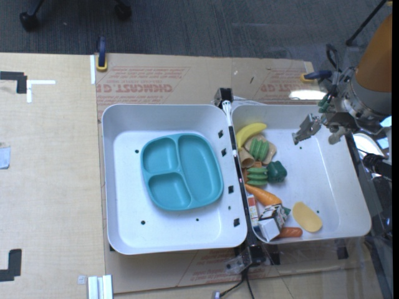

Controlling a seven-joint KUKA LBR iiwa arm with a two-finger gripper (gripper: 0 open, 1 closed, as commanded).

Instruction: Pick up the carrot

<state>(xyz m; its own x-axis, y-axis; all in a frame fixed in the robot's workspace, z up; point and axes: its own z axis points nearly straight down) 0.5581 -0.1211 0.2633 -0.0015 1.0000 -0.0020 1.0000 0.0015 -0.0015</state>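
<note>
- Grey gripper [319, 128], fingers spread apart and holding nothing, hangs over the right bin's [336, 185] bare upper floor near its right wall.
- Orange carrot [264, 195] lies by the left wall among toy food, well apart from the gripper.

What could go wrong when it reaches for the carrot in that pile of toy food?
The carrot lies packed against the bin wall among other toys, with broccoli just above it and a small carton just below. The gripper might well nudge or grab a neighbour instead. The nearby wall of the right bin leaves little room on that side, so a finger could strike it. The carrot's tapered shape may also slip out.
</note>
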